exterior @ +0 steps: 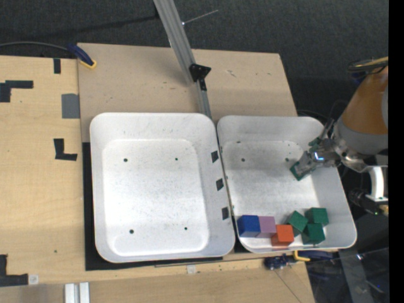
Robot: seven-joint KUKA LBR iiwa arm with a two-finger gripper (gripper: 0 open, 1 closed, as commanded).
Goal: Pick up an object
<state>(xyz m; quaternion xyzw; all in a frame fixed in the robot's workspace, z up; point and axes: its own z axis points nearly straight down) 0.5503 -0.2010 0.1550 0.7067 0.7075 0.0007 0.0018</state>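
Seen from above, a wooden table (158, 74) carries two shallow white bins side by side. My grey arm with its orange band (369, 109) reaches in from the right, over the right bin (265, 137). My pincer (307, 165) hangs near that bin's right wall, closed around a small green block (298, 171) that sits between its fingers. Along the right bin's front edge lies a cluster of blocks: a blue block (249, 225), a purple block (267, 225), an orange block (284, 233), and three green blocks (309, 223) bunched together. A slanted metal pole (177, 30) crosses the table behind the left bin (154, 185).
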